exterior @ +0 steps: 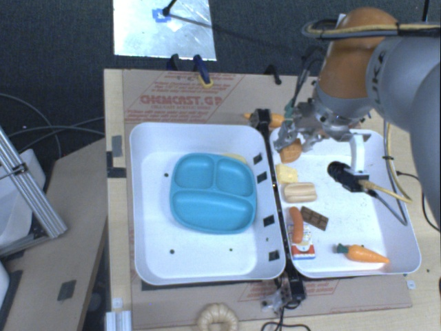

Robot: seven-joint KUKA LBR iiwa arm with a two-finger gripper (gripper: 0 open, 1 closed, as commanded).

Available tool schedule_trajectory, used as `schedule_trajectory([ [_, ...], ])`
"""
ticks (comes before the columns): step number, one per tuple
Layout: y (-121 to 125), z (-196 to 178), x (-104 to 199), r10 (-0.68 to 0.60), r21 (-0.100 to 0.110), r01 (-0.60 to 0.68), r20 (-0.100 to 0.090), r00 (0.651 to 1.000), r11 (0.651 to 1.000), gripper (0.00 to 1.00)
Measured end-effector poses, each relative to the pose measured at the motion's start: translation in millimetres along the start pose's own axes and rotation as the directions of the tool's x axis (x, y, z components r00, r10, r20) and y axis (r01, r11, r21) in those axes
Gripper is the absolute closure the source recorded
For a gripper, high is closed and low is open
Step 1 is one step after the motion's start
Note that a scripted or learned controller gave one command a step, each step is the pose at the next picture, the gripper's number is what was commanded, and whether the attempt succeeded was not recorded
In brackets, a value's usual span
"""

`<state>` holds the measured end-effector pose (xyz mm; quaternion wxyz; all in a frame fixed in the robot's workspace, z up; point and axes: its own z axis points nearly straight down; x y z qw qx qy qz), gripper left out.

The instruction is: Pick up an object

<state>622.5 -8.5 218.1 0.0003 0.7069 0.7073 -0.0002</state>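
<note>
Gripper [295,138] hovering at upper centre, over right bin [386,185]; can't tell grip state. Brown roll [290,152] sitting just beneath. Brown board [180,95] lying under bins, dark carpet [55,40] behind.

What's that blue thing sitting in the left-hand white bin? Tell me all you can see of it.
It is a blue divided plate, smooth and matte like plastic, with rounded corners. Raised ridges split it into three compartments: two smaller ones at the far side and one long one nearer the camera. It lies flat, right way up, slightly turned, near the middle of the left bin. Something pale yellow peeks out at its far right edge.
</note>
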Motion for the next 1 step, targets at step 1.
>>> schedule_trajectory([
  [1,1.1,-9.1,-2.0,0.000,-0.002,0.000,-0.001,1.000,1.000,1.00],
])
